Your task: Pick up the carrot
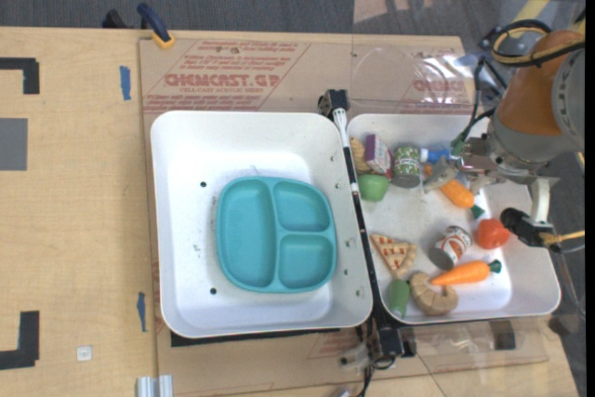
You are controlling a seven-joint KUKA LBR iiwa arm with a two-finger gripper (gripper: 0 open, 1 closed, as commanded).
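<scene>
The carrot (pixel 462 273), orange with a small green top at its right end, lies on its side near the front of the right bin (pixel 537 291). My gripper (pixel 461 165) hangs over the back of that bin, beneath the grey wrist and orange band. It is well behind the carrot and apart from it. A smaller orange toy (pixel 456 192) lies just in front of the gripper.
Around the carrot lie a red tomato (pixel 492 233), a small can (pixel 452 244), a bread piece (pixel 434 294), a pizza slice (pixel 392 252) and a green item (pixel 398 295). A second can (pixel 406 165) and a green ball (pixel 374 188) sit at the back left. The left bin (pixel 186 200) holds a teal divided plate (pixel 276 234).
</scene>
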